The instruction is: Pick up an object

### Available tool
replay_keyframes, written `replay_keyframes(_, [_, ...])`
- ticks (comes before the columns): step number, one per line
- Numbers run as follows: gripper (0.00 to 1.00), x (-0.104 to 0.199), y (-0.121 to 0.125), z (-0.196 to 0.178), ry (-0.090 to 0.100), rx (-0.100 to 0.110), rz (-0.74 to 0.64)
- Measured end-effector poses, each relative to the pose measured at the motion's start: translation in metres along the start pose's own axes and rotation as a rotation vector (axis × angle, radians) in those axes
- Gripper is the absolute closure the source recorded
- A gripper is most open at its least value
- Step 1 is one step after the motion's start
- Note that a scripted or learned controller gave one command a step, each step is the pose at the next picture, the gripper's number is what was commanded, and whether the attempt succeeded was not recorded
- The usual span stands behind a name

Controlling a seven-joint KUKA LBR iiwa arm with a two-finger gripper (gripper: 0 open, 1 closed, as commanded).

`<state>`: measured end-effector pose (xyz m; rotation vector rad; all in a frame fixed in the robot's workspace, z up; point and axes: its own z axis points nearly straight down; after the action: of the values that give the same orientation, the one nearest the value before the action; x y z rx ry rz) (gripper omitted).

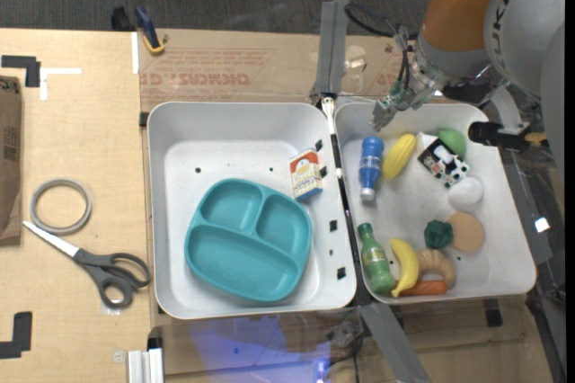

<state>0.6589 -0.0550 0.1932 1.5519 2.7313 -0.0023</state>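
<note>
Gripper (388, 110), finger state impossible to tell, just above-right of blue bottle (369, 163), long axis running toward it.

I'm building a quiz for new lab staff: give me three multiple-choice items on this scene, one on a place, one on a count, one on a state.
1. Where does the teal divided tray lie?
A. left bin
B. right bin
C. on the bench

2. How many bananas are in the right bin?
A. none
B. one
C. two

3. How does the blue bottle rest?
A. upright
B. on its side
C. between the end effector's fingers

Answers:
1 A, it sits in the left bin beside the small carton.
2 C, one banana near the top and another banana near the bottom.
3 B, it lies flat, apart from the end effector.
</note>
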Motion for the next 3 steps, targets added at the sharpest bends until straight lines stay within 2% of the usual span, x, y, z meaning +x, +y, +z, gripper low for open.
replay_keyframes(1, [1.0, 0.076, -0.026, 0.002, 0.001, 0.001, 0.09])
replay_keyframes(2, [1.0, 0.057, 0.01, -0.072, -0.001, 0.001, 0.332])
replay_keyframes(3, [1.0, 0.057, 0.01, -0.08, -0.004, 0.002, 0.329])
